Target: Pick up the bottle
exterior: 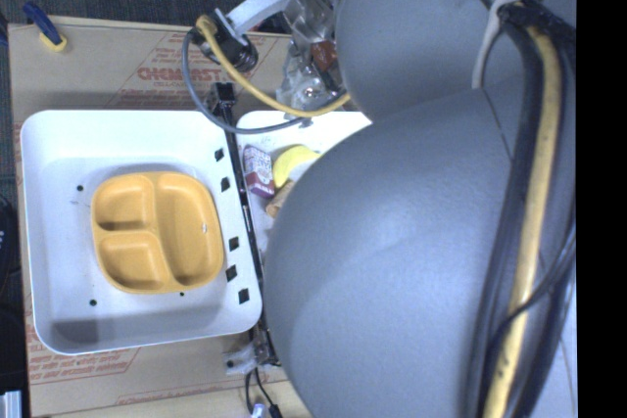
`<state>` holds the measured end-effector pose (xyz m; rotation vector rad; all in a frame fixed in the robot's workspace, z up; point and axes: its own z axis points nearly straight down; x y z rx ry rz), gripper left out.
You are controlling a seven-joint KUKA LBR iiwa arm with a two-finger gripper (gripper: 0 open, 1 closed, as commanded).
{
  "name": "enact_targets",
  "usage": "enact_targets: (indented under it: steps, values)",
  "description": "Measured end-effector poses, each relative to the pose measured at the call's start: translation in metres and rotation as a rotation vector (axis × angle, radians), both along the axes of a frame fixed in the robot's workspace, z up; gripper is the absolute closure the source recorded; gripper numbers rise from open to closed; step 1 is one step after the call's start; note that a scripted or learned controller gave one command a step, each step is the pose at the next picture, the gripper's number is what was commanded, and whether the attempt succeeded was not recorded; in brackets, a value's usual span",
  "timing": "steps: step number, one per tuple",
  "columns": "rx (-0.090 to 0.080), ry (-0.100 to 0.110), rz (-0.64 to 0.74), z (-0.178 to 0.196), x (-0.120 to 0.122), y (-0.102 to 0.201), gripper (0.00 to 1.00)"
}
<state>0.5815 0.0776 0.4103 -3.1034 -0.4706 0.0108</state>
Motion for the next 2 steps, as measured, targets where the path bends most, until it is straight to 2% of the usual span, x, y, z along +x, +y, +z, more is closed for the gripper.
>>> enact_targets:
  steps: [1, 2]
  values:
    - [0.001, -0.001, -0.072, 0.022, -0.05, -0.135, 1.0]
    - [0.003, -0.001, 0.088, -0.059, -0.088, -0.188, 1.0]
